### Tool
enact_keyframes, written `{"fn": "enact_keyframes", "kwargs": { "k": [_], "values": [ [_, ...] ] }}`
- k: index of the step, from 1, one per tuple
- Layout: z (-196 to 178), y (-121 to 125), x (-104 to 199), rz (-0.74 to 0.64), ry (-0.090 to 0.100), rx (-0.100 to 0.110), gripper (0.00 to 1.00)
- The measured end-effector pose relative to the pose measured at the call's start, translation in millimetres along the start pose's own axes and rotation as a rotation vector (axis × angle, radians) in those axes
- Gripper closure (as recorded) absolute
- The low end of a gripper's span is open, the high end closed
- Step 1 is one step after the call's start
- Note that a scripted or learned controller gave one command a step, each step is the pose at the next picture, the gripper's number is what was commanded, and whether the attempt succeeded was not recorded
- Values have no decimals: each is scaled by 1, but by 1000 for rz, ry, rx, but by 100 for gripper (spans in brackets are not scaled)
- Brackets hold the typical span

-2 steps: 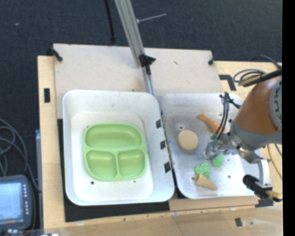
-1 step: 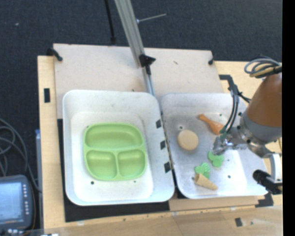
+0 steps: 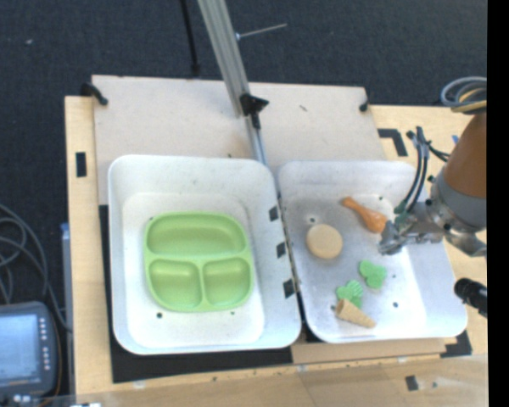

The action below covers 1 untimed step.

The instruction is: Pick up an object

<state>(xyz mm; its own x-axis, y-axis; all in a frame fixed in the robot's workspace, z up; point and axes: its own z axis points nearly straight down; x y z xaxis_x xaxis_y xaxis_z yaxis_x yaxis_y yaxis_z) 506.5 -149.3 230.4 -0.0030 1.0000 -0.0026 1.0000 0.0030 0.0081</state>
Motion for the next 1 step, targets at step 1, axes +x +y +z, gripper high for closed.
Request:
{"fn": "enact_keyframes", "kwargs": {
  "k": [1],
  "values": [
    [-1,17,40,-4,3,5,100]
  ]
}}
